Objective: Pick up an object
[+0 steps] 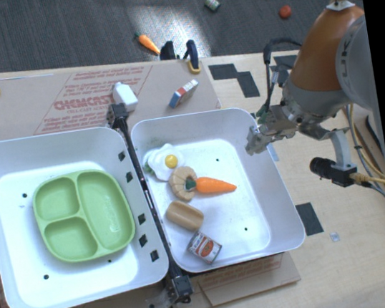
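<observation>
Glossy white plastic bins (271, 195), matt green plastic tray (84, 215), brown cardboard base (83, 102)

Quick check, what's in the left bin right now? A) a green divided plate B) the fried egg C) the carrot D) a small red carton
A: the green divided plate lies in the left bin, while the carrot, fried egg and small carton are all in the right bin.

Tray (83, 215) in left bin (3, 238), carrot (215, 185) in right bin (258, 204)
</observation>
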### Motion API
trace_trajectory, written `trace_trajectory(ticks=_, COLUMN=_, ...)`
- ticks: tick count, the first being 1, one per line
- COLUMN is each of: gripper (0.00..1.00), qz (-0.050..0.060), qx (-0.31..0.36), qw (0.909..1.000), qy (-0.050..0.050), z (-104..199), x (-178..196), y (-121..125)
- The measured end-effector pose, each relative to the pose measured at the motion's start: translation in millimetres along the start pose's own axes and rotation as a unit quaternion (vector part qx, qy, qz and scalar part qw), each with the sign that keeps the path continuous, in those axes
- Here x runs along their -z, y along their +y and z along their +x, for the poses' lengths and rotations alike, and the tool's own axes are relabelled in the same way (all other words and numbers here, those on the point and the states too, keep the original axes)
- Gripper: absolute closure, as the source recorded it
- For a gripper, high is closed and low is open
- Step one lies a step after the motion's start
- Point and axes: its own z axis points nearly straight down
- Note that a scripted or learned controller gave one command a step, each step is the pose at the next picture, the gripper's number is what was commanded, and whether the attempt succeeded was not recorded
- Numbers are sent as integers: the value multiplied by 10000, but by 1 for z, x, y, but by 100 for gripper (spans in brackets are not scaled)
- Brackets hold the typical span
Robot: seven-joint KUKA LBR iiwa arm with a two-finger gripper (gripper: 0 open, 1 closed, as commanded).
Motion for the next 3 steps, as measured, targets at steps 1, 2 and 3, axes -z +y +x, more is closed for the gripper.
trace_trajectory(ticks=1, gripper=100, qz=-7, qx=24, qw=10000, qy=-3, z=0, x=10, y=1)
trace_trajectory(ticks=2, gripper=100, qz=-15, qx=47, qw=10000, qy=-7, z=0, x=21, y=1)
trace_trajectory(ticks=3, gripper=100, qz=-25, qx=71, qw=10000, qy=-12, z=0, x=31, y=2)
